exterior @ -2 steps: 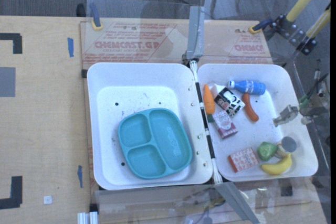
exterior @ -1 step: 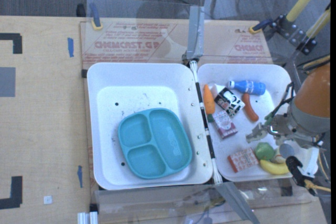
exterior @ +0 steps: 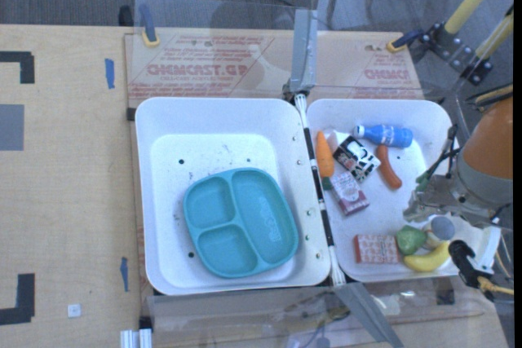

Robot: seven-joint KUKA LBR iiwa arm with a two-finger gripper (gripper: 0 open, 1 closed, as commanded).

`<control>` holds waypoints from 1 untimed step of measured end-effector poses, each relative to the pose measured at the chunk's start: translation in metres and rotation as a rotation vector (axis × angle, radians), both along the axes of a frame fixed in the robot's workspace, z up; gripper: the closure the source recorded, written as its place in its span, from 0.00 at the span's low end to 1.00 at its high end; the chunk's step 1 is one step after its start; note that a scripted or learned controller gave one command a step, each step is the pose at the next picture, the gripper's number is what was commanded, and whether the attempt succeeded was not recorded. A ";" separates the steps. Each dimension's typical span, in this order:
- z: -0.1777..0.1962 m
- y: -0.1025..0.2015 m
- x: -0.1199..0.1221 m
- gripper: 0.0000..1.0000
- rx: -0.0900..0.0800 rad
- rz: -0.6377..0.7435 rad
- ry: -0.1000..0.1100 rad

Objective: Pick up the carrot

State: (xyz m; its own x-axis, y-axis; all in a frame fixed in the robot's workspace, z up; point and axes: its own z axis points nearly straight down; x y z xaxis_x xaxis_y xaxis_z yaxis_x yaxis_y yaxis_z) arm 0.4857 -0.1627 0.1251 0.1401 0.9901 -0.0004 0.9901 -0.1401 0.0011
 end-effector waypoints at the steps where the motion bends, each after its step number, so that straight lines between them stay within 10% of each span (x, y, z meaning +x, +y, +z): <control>1: 0.059 0.096 0.007 1.00 0.001 -0.084 0.001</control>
